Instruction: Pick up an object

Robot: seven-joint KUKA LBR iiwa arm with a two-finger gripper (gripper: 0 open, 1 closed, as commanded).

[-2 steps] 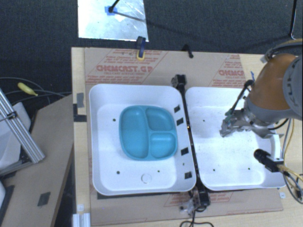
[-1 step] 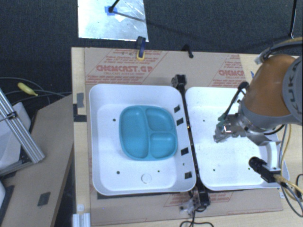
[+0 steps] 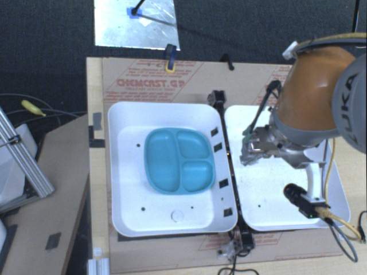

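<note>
Gripper [image 3: 248, 153] low over the right bin [image 3: 269, 211] (finger spread — can't tell); blue divided plate [image 3: 178, 160] sits left of it.

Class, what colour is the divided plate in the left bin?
Light blue plate, seen in the camera view.

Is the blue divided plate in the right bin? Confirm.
No, the blue divided plate lies in the left bin, while the gripper is over the right bin.
</note>
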